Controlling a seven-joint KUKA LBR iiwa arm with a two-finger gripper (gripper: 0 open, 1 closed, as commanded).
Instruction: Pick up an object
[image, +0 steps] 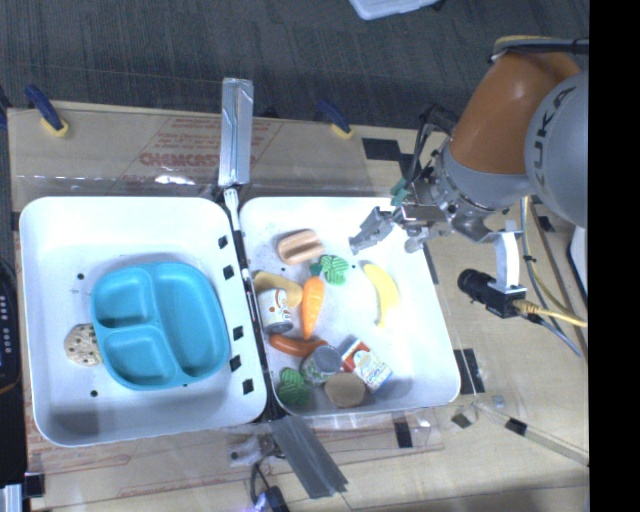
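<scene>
Fingers on the grey two-finger gripper (368, 233) look spread apart with nothing between them, though it's small in the shot so take that loosely. It's hanging over the upper right part of the right shallow white plastic bin (440, 345), near the bin's 1 o'clock corner, so I'd call this the approach step, nothing picked yet. Plenty of candidates in that bin: a tan hot-dog bun toy (299, 244) sits at about 9 o'clock from the gripper, a small green leafy plastic piece (333, 268) at roughly 7 o'clock, and a yellow plastic banana (381, 287) just below it at about 5 o'clock, lying on its own away from the others. Further down toward 7 o'clock is a crowded pile: an orange plastic carrot (312, 303), a small silver can (279, 313), a red sausage toy (290, 345) and a red and white carton (368, 366), all jammed close. The left white bin (45, 300) holds a blue sectioned plastic tray (158, 325) with a speckled cookie (80, 344) beside it. My guess is the banana or bun is easiest: drop straight down, straddle it, then close.
</scene>
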